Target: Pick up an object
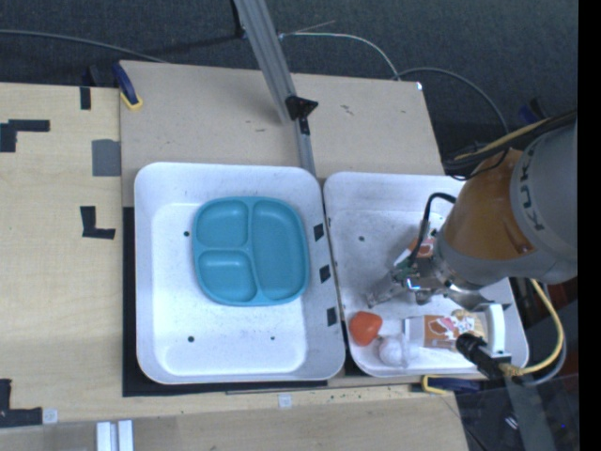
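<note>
My gripper (411,280) hangs low over the middle of the right bin (376,205), under the grey arm with its orange band (479,219). An orange-red rounded object (366,325) lies at the bin's front left, just below and left of the gripper. Beside it rests a small white object (392,350). A brown and white packet (447,331) lies at the front right, partly under the arm. A small red and white item (425,248) peeks out next to the wrist. The arm hides whatever sits straight under the gripper.
The left bin (164,280) holds a blue divided plate (251,250). A metal pole (268,40) slants in from the top towards the seam between the bins. Cables trail around the arm at the right.
</note>
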Robot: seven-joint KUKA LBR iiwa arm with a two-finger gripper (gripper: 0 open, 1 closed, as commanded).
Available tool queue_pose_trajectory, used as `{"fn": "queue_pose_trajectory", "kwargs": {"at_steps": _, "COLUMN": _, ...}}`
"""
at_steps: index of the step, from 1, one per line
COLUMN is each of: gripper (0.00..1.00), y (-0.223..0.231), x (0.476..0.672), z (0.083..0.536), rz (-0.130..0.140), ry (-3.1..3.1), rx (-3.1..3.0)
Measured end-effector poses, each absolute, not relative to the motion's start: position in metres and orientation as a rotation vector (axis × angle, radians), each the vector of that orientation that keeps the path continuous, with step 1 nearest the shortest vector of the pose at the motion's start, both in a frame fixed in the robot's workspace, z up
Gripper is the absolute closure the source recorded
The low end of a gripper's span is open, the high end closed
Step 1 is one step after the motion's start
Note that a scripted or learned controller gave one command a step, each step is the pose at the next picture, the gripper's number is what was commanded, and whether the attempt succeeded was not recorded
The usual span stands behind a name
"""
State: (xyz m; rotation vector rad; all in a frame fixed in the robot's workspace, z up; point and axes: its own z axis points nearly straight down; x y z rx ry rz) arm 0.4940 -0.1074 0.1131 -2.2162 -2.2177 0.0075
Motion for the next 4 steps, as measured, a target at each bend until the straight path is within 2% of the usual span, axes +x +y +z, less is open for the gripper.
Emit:
{"fn": "queue_pose_trajectory", "kwargs": {"at_steps": 1, "gripper": 1.0, "y": -0.106, "x": 0.495, "z": 0.126, "rz": 0.003, "ry": -2.22, "rx": -2.215}}
{"fn": "queue_pose_trajectory", "kwargs": {"at_steps": 3, "gripper": 1.0, "y": -0.112, "x": 0.504, "z": 0.229, "rz": -0.004, "ry": -2.226, "rx": -2.222}}
{"fn": "queue_pose_trajectory", "kwargs": {"at_steps": 4, "gripper": 1.0, "y": -0.075, "x": 0.53, "z": 0.234, "rz": -0.001, "ry": -2.227, "rx": -2.215}}
